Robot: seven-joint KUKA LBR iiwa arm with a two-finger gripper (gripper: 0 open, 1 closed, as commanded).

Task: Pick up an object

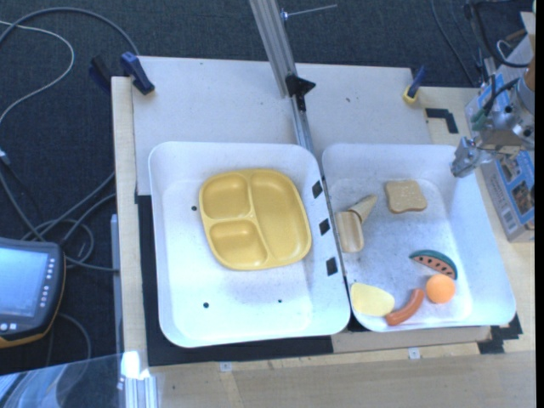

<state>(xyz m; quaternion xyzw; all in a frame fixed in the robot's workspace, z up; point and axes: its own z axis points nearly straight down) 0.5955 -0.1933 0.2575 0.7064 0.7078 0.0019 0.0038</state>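
My gripper (466, 161) hangs over the right white bin's (483, 228) far right rim; I cannot tell its state. Nearest, the tan toast slice (405, 195) lies left of it, inside that bin.

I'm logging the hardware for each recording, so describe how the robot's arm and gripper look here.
At the view's right edge, the gripper is a small grey metal piece below a silvery, rounded wrist section. Above that sit pale blue and white parts, with dark cables looping over them. The picture is too blurred there to make out markings or finer shapes.
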